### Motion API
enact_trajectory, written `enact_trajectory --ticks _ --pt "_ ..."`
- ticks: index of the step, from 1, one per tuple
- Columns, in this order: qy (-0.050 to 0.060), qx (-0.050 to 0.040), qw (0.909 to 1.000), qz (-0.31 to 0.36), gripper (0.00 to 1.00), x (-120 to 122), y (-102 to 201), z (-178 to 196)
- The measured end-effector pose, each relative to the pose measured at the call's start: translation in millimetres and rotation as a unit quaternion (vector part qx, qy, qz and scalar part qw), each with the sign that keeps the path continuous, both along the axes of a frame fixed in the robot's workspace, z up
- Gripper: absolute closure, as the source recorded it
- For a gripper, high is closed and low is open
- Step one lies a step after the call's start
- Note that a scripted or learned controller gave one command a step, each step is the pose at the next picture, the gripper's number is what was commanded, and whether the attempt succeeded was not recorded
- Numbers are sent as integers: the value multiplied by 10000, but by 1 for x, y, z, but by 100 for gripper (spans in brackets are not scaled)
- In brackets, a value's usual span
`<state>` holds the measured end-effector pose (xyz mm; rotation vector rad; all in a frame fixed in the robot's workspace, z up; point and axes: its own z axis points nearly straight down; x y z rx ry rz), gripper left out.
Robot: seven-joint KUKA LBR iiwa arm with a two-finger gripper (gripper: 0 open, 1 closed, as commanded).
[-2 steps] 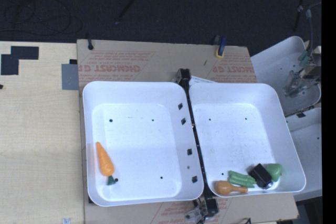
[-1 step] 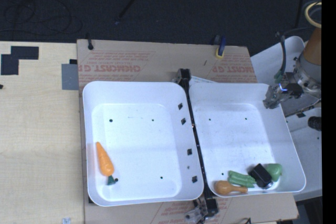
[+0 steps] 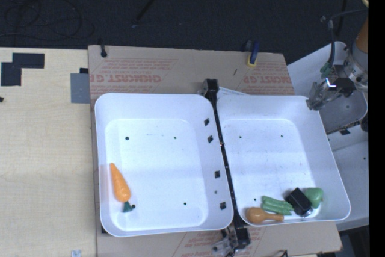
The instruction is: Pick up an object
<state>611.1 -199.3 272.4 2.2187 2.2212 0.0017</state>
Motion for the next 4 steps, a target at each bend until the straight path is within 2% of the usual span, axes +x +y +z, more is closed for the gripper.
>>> enact_trajectory --ticks 1,2,3,4 --pt "-2 3 10000 15 100 -3 50 46" --pt "56 5 10000 -20 100 6 9 -45" --pt "-9 -3 10000 0 100 20 22 23" --pt "50 7 10000 -10 100 32 5 -59"
